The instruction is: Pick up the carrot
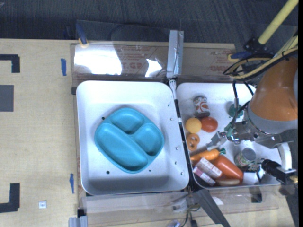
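The carrot (207, 154) was seen in the right bin (215, 90), at its 7 o'clock. The gripper (222, 137) was poised at the carrot's 1 o'clock; whether it was spread or closed could not be told.

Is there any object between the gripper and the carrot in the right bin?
Nothing visible lies between them. The gripper hangs right above the carrot, near its tip. An orange bottle touches the carrot's lower side.

A blue sectioned plate (129, 139) lies in the white left bin (90, 174); the right bin's carrot (205, 154) is orange.
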You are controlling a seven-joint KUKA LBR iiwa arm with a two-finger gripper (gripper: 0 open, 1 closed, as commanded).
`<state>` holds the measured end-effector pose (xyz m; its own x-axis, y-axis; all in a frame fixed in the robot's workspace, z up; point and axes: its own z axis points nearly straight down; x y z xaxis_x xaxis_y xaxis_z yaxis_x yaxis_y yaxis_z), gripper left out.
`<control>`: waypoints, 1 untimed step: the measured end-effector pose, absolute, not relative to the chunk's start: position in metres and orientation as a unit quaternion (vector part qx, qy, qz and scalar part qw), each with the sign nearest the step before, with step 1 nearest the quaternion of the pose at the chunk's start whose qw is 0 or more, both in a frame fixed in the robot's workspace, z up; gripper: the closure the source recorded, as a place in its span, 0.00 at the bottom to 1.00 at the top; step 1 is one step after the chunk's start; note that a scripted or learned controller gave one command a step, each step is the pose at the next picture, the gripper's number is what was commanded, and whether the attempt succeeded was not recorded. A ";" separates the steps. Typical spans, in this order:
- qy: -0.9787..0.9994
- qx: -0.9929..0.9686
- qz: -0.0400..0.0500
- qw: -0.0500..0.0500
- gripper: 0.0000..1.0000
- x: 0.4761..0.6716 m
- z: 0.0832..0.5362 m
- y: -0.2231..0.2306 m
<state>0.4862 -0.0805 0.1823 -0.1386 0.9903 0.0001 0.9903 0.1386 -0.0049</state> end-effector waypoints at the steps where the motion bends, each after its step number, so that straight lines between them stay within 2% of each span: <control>1: -0.764 -0.646 0.000 -0.001 0.00 0.498 0.220 -0.124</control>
